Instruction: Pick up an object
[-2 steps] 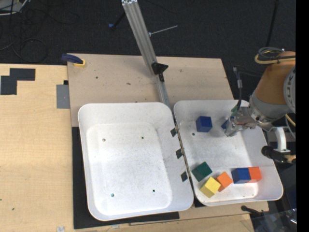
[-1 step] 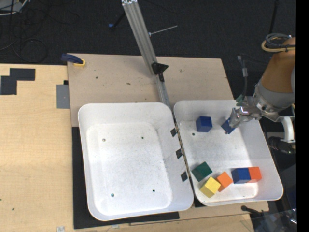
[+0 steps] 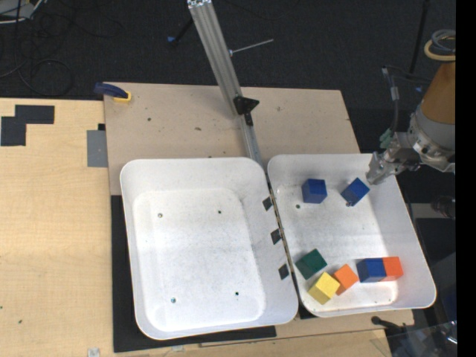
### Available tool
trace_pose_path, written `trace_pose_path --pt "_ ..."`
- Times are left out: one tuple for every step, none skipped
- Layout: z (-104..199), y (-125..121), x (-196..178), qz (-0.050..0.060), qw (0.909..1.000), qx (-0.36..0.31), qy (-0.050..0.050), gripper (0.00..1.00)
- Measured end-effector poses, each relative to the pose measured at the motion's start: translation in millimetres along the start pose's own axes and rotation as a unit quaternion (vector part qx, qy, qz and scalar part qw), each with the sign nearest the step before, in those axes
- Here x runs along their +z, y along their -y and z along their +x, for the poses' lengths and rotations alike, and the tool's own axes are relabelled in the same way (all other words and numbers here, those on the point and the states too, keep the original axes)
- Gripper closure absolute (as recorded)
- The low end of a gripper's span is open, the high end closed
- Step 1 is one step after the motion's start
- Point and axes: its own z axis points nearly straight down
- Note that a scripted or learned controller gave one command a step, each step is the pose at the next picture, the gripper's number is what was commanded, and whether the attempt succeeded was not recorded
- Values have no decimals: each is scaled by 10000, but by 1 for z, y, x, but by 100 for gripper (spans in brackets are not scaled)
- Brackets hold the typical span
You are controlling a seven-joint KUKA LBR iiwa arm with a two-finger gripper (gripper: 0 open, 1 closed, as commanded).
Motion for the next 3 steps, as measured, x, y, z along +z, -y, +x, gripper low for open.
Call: trace_pose_path --pt "-1 -1 -39 0 10000 0 -3 100" --pt "52 7 -44 27 10000 -16 -19 100" --pt "95 17 -32 40 10000 -11 -19 100"
